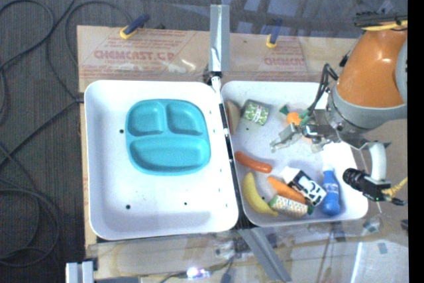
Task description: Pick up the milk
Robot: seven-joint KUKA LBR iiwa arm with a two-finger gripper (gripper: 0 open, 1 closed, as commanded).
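left white bin (99,209): teal divided tray (168,136), sitting toward 12 o'clock of centre. right white bin (255,212): green packet (256,113) at 11 o'clock; small carrot (293,118) at 12 o'clock; red sausage (253,162) near centre-left; banana (255,195) at 7 o'clock; orange carrot (286,189) beside it; patterned snack bar (289,207) at 6 o'clock; blue bottle (330,192) at 5 o'clock.

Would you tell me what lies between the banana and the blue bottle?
In the camera view, an orange carrot, a black-and-white carton and a speckled packet lie between the banana and the blue bottle.
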